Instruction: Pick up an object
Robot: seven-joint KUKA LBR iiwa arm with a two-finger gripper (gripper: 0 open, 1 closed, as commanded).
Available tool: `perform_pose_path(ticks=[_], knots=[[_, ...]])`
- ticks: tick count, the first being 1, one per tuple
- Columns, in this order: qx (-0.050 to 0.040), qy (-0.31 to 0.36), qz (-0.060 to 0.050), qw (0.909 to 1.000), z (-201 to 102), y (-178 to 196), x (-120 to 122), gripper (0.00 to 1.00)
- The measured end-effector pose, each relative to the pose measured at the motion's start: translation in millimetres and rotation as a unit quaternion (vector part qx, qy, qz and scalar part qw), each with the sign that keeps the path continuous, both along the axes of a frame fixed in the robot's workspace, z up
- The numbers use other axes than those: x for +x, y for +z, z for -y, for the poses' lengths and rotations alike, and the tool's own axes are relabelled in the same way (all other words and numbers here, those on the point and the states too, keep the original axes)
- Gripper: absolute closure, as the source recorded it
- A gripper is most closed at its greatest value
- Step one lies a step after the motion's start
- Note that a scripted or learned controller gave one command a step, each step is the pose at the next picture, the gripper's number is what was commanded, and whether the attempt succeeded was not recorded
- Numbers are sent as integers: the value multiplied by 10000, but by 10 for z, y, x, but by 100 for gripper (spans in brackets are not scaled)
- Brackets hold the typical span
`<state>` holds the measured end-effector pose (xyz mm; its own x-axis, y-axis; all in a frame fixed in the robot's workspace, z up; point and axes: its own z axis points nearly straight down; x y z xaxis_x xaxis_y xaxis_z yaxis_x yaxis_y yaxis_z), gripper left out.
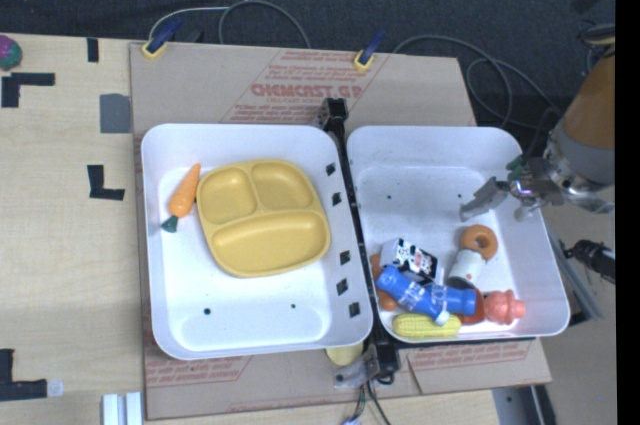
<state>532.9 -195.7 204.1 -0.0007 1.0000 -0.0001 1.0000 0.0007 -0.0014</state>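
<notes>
Arm first: you see it reach in from the right, its grey wrist and orange band at the frame's edge, the gripper (497,196) hanging over the right part of the right bin (420,153). One finger (478,200) slants out to the left over bare white floor; the other is a short bright stub just beside it. You can see them spread apart with nothing between them.

Count two white bins side by side on a cardboard sheet (300,83). In the left bin (240,333) you have one yellow divided plate (264,216), with three compartments, and one orange carrot (183,193) lying just beside the plate's left edge.

All the pickable clutter sits in the right bin's near part, below and to the left of the gripper and apart from it. You can count one brown ring-shaped doughnut (481,240), one white cylinder (466,265) just under it, one black-and-white patterned piece (413,259), one blue bottle-like item (425,294), one yellow corn cob (427,324) against the near wall, and one red-orange toy (503,307) in the near right corner. A further orange bit (376,265) peeks out at the heap's left; you cannot tell what it is.
</notes>
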Motion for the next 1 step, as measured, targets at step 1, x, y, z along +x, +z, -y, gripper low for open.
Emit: perform_pose_path(ticks=[1], knots=[[4,-5,-31,10000,194,-921,85,0]])
